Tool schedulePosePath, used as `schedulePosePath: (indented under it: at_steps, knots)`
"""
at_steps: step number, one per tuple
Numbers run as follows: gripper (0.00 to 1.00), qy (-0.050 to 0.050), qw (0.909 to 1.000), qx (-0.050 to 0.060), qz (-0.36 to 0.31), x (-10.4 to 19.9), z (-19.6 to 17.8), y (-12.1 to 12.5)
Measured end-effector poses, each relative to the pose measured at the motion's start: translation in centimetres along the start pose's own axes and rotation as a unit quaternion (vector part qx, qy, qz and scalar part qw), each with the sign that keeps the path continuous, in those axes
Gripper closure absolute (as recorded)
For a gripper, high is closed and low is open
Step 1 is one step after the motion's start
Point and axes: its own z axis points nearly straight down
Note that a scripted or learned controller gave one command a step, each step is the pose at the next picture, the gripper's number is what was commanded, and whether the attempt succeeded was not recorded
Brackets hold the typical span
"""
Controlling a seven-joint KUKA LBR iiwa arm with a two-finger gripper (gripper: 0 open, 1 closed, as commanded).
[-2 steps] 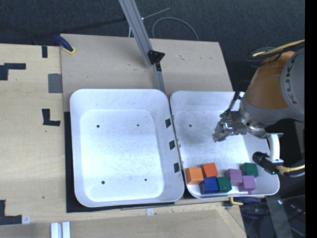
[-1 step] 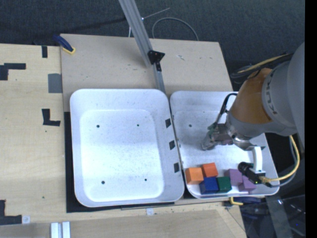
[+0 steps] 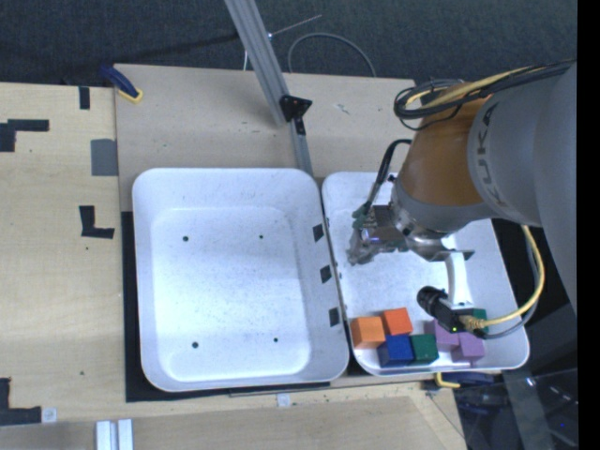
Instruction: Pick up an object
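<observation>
The grey arm (image 3: 525, 148) came in from the right, its bulky rounded body crossing above the right bin (image 3: 342, 195), with the glossy orange band (image 3: 445, 162) just above the wrist. Below the band the wrist pointed down and leftward, ending in the claw (image 3: 361, 249), which hung over the upper left part of the right bin, close to the wall it shares with the left bin (image 3: 225, 279). The claw looked like a small cluster of dark metal parts; how wide it stood, and whether anything sat in it, cannot be told from this slanted view. Yellow and black cables (image 3: 441, 97) looped over the top of the arm, and another yellow cable (image 3: 534, 289) curved down its right side.

The things to be picked lay well apart from the claw, huddled along the near edge of the right bin: two orange blocks (image 3: 382, 326) side by side, a blue block (image 3: 397, 349) and a green block (image 3: 425, 348) just in front of them, and purple blocks (image 3: 459, 342) to their right. All were small, matte, square-edged cubes.

Both bins were shallow white trays with rounded corners and speckled floors, resting on a pale wooden desk (image 3: 56, 251). A slim metal rail (image 3: 258, 45) slanted across the upper desk.
</observation>
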Motion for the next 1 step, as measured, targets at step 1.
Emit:
schedulePosePath:
  at_steps: [1]
  knots:
    - [1.0, 0.0, 1.0, 0.003, 0.0, 9.32, 0.52, 2.19]
